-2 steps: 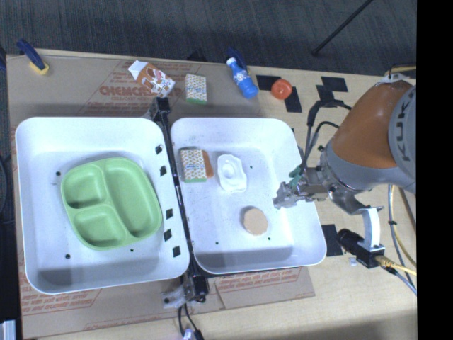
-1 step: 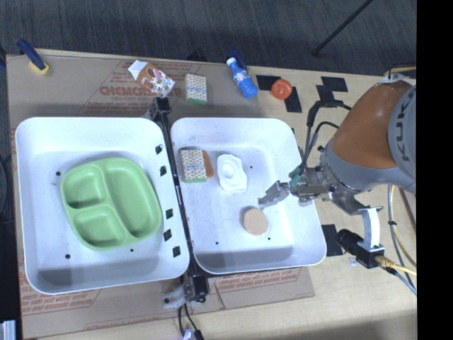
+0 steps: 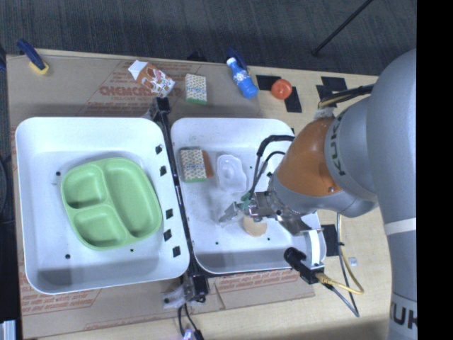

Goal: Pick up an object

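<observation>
— While we log the right bin [image 3: 212,253], where do we enter the arm?

— Item one: arm [image 3: 333,168], low over the right bin's near-right part, its gripper [image 3: 244,207] down among the contents. We cannot tell how the jaws stand; the wrist hides them.

— And the candidates for picking?

— Item two: small tan round object [image 3: 255,226], touching or just beside the gripper tip. Item three: clear plastic piece [image 3: 230,170], mid-bin. Item four: patterned sponge block [image 3: 192,164], against the bin's left wall. We see nothing clearly between the jaws, so we enter no hold.

— Risks?

— We judge three. The tan object sits partly under the tool, so a closing could nudge it aside rather than trap it. The clear piece is thin and slick-looking; it may slip or flex out. The black cable [image 3: 265,154] looped at the wrist hangs near the contents and could drag something.

— Left bin [image 3: 35,261]?

— Item five: green divided tray [image 3: 110,202], well apart from the arm. No risk entered.

— Legible writing?

— On the table [image 3: 92,94], red print on the cardboard reads roughly "CHEMCH…", partly covered by a wrapped packet [image 3: 150,78]. The arm's lettering is cut off. Labels on the blue bottle [image 3: 242,77] and second sponge block [image 3: 196,88] are too small to read.
</observation>
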You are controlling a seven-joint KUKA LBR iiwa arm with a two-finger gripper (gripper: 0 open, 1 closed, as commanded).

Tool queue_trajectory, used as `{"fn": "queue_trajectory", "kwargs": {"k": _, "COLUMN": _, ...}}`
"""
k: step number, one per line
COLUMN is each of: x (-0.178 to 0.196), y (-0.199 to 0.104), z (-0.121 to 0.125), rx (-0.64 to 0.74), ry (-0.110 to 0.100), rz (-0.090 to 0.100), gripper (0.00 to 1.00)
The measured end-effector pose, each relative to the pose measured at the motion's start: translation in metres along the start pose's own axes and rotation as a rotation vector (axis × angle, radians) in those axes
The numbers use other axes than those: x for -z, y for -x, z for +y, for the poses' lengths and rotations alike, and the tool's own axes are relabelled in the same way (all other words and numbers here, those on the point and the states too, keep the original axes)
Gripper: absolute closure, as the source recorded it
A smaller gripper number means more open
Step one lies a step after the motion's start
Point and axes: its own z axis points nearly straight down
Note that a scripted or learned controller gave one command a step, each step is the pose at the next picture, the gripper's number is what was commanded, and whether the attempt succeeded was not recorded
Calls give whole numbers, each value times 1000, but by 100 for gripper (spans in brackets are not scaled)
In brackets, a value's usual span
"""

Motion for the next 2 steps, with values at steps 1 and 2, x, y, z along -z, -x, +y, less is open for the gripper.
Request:
{"fn": "queue_trajectory", "kwargs": {"k": 1, "x": 10, "y": 1, "z": 0, "rx": 2, "ry": -1, "rz": -2, "gripper": 100}}
{"fn": "queue_trajectory", "kwargs": {"k": 2, "x": 108, "y": 64, "z": -17, "rx": -4, "ry": 1, "rz": -3, "gripper": 100}}
